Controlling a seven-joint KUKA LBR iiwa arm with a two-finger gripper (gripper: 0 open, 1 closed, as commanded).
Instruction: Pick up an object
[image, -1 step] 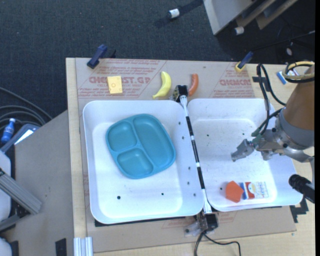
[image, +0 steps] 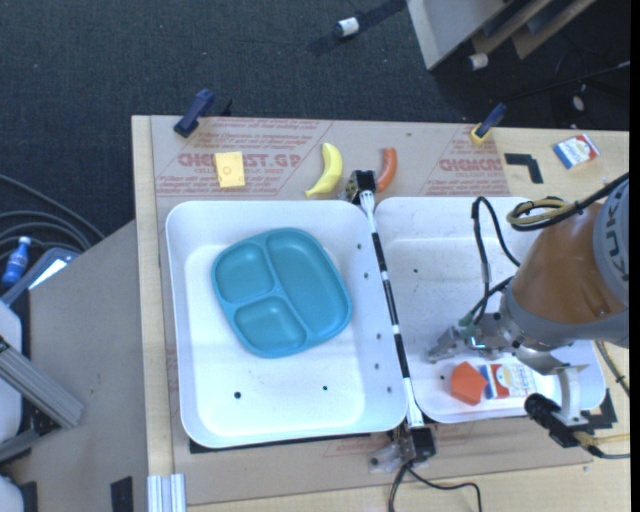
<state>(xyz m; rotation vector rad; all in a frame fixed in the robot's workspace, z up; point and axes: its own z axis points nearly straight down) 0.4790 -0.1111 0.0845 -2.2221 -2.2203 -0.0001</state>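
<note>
Left bin (image: 190, 330): divided plate (image: 281, 291) near its middle. Right bin (image: 430, 235): block (image: 466, 383) at the front, touching a flat packet (image: 512, 380) on its right. Behind the bins, on the bench (image: 260, 155): banana (image: 326, 170), then carrot (image: 386, 169) to its right.

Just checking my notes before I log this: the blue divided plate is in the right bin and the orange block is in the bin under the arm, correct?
Not quite. The camera view shows the blue divided plate lying in the left bin, not the right one. The rest stands: the orange block is in the right bin, under the arm.
</note>
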